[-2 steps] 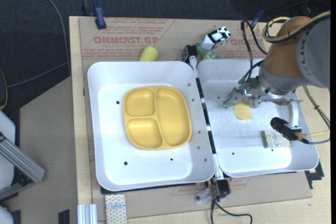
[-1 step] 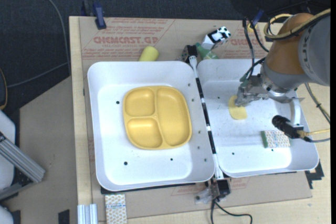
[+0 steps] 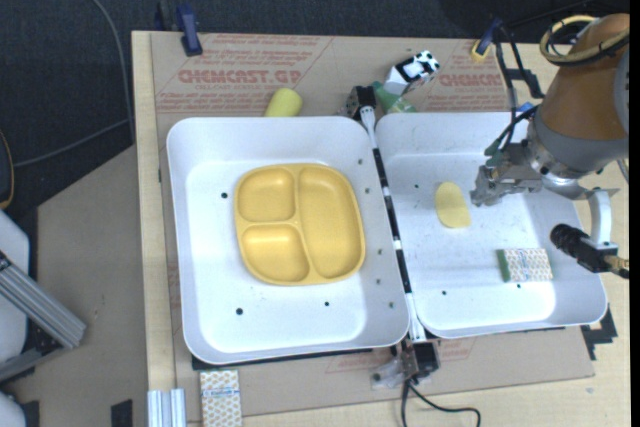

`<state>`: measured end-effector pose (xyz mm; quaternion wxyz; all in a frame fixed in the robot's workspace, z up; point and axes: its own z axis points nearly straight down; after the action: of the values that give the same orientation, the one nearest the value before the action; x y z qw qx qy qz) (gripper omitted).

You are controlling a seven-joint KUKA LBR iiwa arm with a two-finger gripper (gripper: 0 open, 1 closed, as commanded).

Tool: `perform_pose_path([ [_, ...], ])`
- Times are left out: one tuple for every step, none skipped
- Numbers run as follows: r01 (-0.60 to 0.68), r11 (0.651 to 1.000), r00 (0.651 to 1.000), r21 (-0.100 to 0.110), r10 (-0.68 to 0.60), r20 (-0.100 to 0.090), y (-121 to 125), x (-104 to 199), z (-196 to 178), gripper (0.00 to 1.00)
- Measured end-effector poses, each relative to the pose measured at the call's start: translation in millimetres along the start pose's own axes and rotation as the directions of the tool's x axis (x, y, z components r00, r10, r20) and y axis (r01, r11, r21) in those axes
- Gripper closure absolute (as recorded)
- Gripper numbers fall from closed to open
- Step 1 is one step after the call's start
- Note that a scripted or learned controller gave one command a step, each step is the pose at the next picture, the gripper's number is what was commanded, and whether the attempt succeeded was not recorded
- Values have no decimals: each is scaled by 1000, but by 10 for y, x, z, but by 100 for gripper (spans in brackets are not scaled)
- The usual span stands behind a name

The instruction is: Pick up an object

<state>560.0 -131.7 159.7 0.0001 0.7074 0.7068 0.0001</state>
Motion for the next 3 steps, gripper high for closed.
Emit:
perform_pose_path([
  [0, 1000, 1000, 0, 0, -1, -1, 4, 3, 0],
  [2, 1000, 1000, 2, -2, -1, 201, 208, 754, 0],
  [1, 1000, 1000, -1, -1, 0, 206, 205, 651, 100],
])
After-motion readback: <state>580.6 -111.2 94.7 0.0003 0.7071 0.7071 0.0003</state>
